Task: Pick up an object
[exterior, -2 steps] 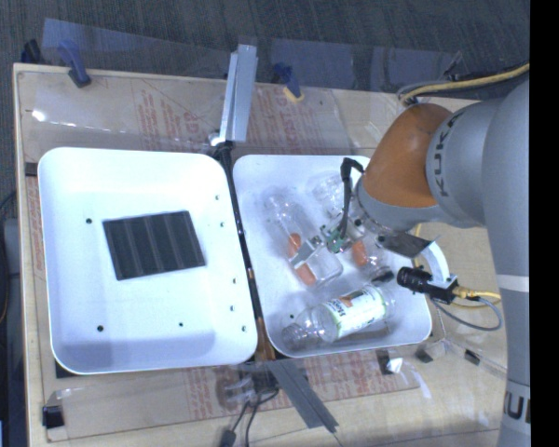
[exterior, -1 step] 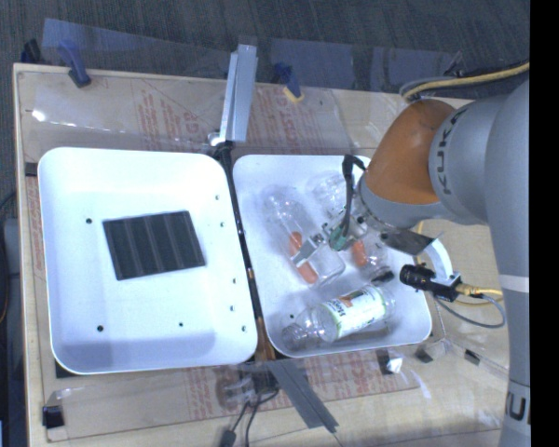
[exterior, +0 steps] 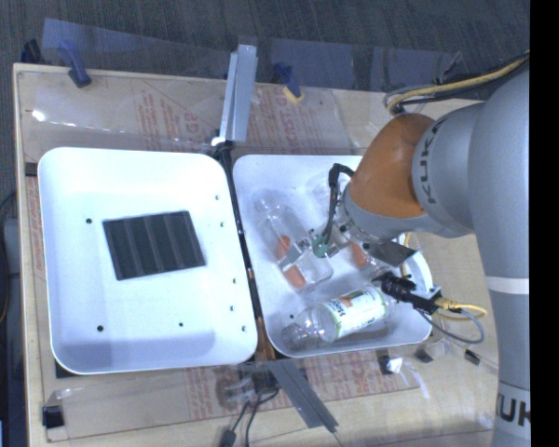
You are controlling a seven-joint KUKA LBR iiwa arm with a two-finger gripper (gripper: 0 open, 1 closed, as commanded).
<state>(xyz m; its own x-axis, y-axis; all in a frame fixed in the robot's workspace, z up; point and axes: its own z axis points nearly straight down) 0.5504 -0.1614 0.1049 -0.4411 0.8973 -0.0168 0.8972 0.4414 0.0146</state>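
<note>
My gripper [exterior: 322,244] hangs low in the right bin [exterior: 261,180], under the orange wrist band [exterior: 391,180] of the arm. It is right beside a clear plastic bottle with orange marks [exterior: 284,240] that lies slanted in the middle of the bin. A second clear bottle with a green and white label [exterior: 347,316] lies on its side along the bin's near wall. A small orange piece [exterior: 360,255] shows just right of the gripper. The arm hides the right part of this bin.
The left bin [exterior: 65,250] holds a dark ribbed rectangular pad [exterior: 155,244]. A grey metal bar [exterior: 237,91] rises between the bins at the back. Cables [exterior: 456,313] trail off the arm near the right bin's near right corner.
</note>
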